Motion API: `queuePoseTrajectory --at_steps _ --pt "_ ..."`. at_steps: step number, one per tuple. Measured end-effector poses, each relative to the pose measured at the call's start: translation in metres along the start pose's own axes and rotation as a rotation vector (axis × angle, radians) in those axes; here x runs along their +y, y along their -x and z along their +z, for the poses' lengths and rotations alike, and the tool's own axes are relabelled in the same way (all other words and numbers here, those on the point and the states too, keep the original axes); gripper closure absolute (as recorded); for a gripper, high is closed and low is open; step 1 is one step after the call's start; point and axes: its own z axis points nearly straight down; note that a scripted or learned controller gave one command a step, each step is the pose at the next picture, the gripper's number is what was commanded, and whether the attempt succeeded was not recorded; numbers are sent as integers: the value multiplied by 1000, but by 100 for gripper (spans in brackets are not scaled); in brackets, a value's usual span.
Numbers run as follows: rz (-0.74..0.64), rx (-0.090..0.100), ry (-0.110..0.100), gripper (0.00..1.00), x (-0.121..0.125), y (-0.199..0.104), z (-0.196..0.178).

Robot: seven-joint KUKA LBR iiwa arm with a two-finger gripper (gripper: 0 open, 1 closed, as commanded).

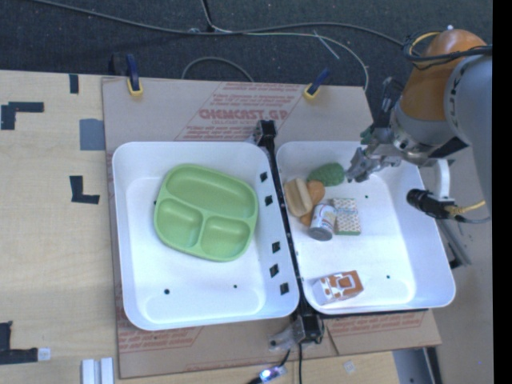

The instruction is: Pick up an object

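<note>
The right bin [416,246] holds a cluster of small items near its left wall: a green leafy vegetable [326,174], an orange piece [315,190], a tan bread-like piece [298,196], a small grey can [323,222] and a checked sponge-like pad [346,215]. An orange and white carton [340,286] lies near the bin's front edge. My gripper [358,170] hangs over the back of the right bin, just right of the green vegetable. Nothing shows between its fingers.
The left bin [136,286] holds a green divided plate [206,212]. A black divider [276,214] runs between the bins. Two clamps [133,78] [317,82] grip the board's far edge. Cables trail across the dark floor behind.
</note>
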Motion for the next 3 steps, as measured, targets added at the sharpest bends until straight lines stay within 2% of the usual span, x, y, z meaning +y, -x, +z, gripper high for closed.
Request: queuePoseTrajectory --at_steps 2,3 --pt "-2 -1 2 100 14 -6 -111" --pt "-5 1 -6 100 -2 -62 -105"
